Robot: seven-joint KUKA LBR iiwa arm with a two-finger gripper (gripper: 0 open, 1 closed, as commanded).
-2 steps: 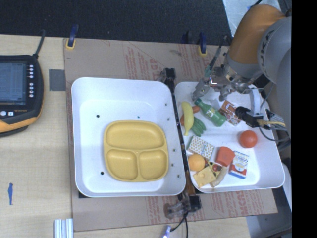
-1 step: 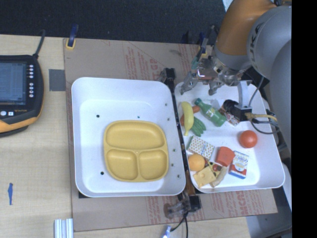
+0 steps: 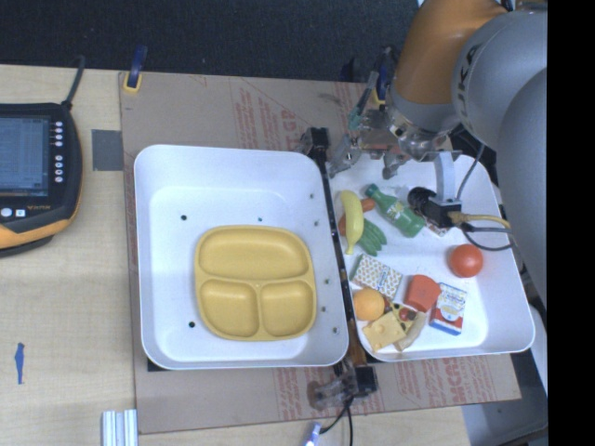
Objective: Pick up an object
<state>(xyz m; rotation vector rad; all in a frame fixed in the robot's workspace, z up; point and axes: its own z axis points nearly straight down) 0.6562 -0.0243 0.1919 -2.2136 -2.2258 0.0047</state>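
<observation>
Seen from above: two shallow white plastic bins side by side. In left bin [image 3: 158, 249], a yellow three-compartment plastic tray [image 3: 254, 281]. In right bin [image 3: 507, 295], a yellow toy banana [image 3: 351, 216] beside a green bottle [image 3: 395, 211], further a red round tomato [image 3: 466, 260], an orange ball [image 3: 369, 304], a checked small packet [image 3: 376, 274]. Above the right bin's far edge, the grey two-finger gripper [image 3: 390, 156]; cannot tell how far open, nothing visibly held.
</observation>
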